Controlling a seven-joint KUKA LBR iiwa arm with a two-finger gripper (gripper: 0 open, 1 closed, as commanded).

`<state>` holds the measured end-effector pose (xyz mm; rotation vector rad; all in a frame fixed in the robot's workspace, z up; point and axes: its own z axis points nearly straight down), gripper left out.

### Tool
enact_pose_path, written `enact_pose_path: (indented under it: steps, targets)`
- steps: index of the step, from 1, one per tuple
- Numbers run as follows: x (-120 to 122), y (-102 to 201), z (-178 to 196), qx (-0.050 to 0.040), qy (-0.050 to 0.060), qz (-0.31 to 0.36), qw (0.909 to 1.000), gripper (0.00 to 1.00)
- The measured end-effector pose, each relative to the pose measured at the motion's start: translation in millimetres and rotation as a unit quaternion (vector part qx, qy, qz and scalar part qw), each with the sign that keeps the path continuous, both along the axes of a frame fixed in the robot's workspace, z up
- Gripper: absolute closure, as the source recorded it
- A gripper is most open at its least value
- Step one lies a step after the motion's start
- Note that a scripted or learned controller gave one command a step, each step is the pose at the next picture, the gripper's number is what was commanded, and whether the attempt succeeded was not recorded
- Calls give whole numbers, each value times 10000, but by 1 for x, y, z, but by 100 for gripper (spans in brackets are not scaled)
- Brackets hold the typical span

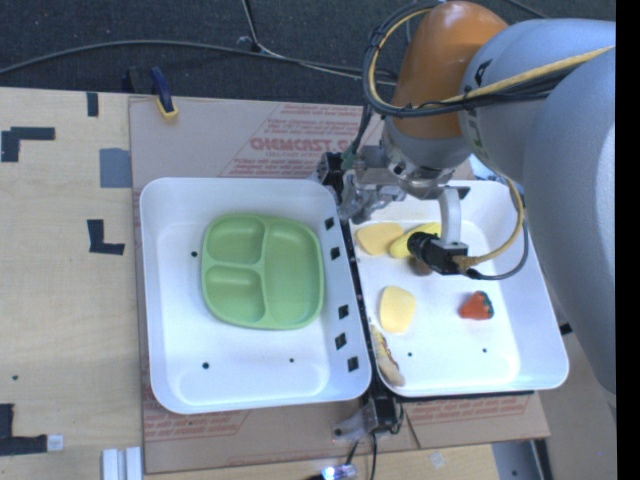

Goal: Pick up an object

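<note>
The gripper (362, 196) hangs over the far left corner of the right bin (450, 353), close to the wall that this bin shares with the left bin (180, 373). From our slanted vantage above the tabletop (60, 298) we cannot tell whether the gripper is open or closed. Behind it rises the grey arm (560, 148) with its orange band (445, 58), reaching in from the right.

The things on offer for picking lie on the right bin's white floor. Just beside the gripper, on the side nearer to us, we see a pale yellow piece (378, 238). A brighter yellow piece (404, 245) touches its right edge and is partly hidden by the robot's own hardware. Toward the front of the bin lies a third yellow piece (396, 309), and to its right, apart from it, a red-orange object (476, 307). A tan object (387, 366) rests against the bin's left wall near the front corner; we cannot make out what it is.

In the left bin a green divided plate (264, 271) with three compartments lies flat near the middle, well apart from the gripper.

Both bins stand side by side on a cardboard sheet (290, 143) with red print, which lies on the pale wooden tabletop. Black tape marks (30, 140) dot the wood on the left. A blue and yellow clamp (162, 96) sits at the cardboard's far corner, and black cables (250, 38) trail over the dark ground beyond.
</note>
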<state>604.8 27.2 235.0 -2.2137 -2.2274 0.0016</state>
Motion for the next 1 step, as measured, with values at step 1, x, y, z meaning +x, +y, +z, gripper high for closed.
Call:
enact_pose_path:
  steps: [1]
  targets:
    - [20,56,4,6,-7,4,10000,100]
